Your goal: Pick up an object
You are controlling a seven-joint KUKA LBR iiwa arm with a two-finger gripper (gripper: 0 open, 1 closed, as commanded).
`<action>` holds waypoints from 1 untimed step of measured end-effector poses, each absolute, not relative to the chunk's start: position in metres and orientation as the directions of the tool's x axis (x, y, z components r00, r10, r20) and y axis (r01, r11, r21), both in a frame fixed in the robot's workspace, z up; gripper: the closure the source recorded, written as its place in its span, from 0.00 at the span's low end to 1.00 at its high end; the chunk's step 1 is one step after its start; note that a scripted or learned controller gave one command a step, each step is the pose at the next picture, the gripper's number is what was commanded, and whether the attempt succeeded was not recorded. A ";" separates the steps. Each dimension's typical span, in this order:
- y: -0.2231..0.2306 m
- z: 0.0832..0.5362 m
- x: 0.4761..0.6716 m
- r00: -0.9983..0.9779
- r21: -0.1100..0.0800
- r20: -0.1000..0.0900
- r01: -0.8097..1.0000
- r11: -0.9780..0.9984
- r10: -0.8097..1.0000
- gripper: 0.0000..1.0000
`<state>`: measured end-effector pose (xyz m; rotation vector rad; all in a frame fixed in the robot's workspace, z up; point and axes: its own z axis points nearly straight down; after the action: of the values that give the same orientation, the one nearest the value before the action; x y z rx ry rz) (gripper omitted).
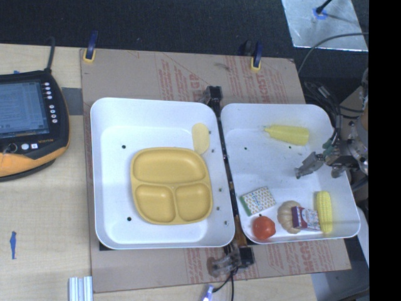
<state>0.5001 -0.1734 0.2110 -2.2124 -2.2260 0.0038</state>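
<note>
The right bin (pixel 250 121) holds a yellow squeeze bottle (pixel 287 133) lying near its far side. Along its near edge lie a green packet (pixel 257 200), a red tomato (pixel 264 227), a tan bun-like item with a wrapper (pixel 297 217) and a corn cob (pixel 323 211). My gripper (pixel 318 170) hangs over the right side of this bin, between the bottle and the corn. Its fingers (pixel 306 167) are spread open and hold nothing. The arm enters from the right edge.
The left bin (pixel 103 168) carries a yellow three-compartment tray (pixel 171 185) and a pale yellow oval piece (pixel 200 138) by its right wall. A control tablet (pixel 28 121) rests on the bench at far left. Clamps (pixel 255 55) pin the cardboard at the back.
</note>
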 end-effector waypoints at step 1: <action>-0.126 0.168 0.587 -0.009 -0.004 -0.001 1.000 0.009 1.000 0.00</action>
<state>0.5867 -0.1258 0.1680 -2.2101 -2.2293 0.0056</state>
